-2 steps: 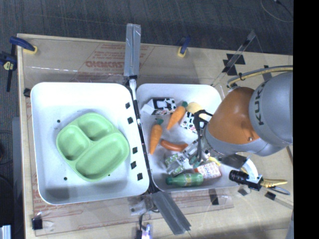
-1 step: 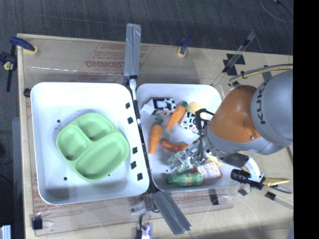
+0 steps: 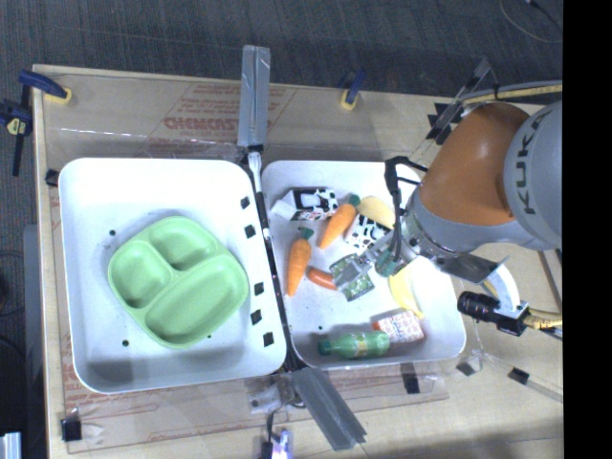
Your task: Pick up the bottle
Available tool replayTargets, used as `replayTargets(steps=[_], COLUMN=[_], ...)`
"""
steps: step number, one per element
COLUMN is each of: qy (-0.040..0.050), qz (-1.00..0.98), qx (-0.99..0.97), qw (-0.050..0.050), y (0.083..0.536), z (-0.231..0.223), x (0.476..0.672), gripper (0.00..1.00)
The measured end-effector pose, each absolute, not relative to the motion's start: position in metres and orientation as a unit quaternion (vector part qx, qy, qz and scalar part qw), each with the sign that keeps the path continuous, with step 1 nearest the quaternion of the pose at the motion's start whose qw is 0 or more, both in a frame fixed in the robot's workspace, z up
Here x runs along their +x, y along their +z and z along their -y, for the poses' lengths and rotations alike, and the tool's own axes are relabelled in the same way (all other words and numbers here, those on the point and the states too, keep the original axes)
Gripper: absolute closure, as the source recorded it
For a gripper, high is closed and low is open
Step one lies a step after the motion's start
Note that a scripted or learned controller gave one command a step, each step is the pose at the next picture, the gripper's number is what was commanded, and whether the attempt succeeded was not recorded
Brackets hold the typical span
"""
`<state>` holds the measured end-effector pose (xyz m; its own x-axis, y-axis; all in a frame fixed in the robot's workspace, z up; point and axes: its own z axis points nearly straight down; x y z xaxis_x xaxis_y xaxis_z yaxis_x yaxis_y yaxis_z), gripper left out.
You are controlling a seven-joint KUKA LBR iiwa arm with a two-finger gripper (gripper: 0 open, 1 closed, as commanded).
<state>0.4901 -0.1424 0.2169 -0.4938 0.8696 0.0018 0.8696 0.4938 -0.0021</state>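
The bottle [image 3: 355, 344] is green with a yellow-green label and lies on its side along the front wall of the right bin [image 3: 441, 290]. My gripper [image 3: 375, 258] reaches in from the right and hangs over the middle of that bin, above a small grey-green packet [image 3: 354, 277]. It is well behind the bottle and apart from it. The grey and orange arm [image 3: 469, 185] covers the bin's right side.
Around the gripper lie two carrots [image 3: 337, 225] [image 3: 298, 266], a black-and-white toy [image 3: 316, 201], a yellow fruit [image 3: 376, 208], a banana [image 3: 406, 295] and a red-and-white packet [image 3: 400, 326] next to the bottle. The left bin [image 3: 86, 352] holds a green divided plate [image 3: 177, 280].
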Motion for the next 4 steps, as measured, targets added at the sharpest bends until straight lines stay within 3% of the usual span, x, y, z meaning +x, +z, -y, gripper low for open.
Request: replayTargets(steps=[1,2,3,4], qy=[0.0005,0.0046,0.0044,0.0008], qz=[0.864,0.757,0.757,0.761], qx=[-0.503,-0.653,-0.653,-0.649], qw=[0.001,-0.003,-0.003,0.003], y=[0.217,0.091,0.091,0.091], z=[0.143,0.119,0.118,0.159], x=[0.49,0.475,0.475,0.491], gripper=[0.0,0.0,0.0,0.0])
